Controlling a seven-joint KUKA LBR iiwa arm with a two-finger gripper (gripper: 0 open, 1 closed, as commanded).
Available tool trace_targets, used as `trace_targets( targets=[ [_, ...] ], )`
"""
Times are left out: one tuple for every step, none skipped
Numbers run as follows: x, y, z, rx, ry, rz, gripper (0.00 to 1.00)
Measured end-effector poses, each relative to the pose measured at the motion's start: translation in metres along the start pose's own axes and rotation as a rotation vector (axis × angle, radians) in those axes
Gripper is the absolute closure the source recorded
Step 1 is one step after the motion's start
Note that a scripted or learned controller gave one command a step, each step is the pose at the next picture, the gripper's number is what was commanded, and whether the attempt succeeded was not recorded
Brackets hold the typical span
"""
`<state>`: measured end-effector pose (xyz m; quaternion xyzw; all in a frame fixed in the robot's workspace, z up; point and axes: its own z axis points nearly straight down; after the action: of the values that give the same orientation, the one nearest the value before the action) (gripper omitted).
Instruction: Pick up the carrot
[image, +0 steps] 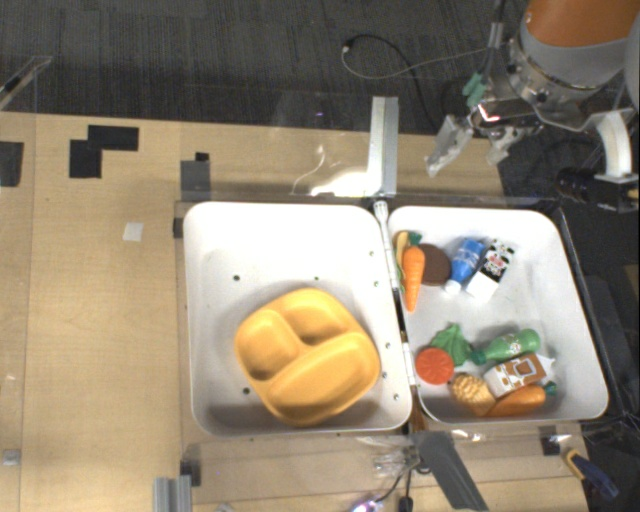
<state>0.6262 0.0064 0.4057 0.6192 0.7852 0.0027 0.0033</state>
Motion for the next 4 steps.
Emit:
trace_targets(
  targets=[
    [0.063, 0.045, 0.010, 0.001, 0.001, -0.056, 0.00],
    [0.077, 0.018, 0.221, 0.005, 0.002, 0.022, 0.00],
    [0.104, 0.017, 0.192, 0.003, 0.002, 0.113, 0.00],
    [0.137, -0.034, 0.303, 0.003, 0.003, -0.043, 0.00]
  ],
)
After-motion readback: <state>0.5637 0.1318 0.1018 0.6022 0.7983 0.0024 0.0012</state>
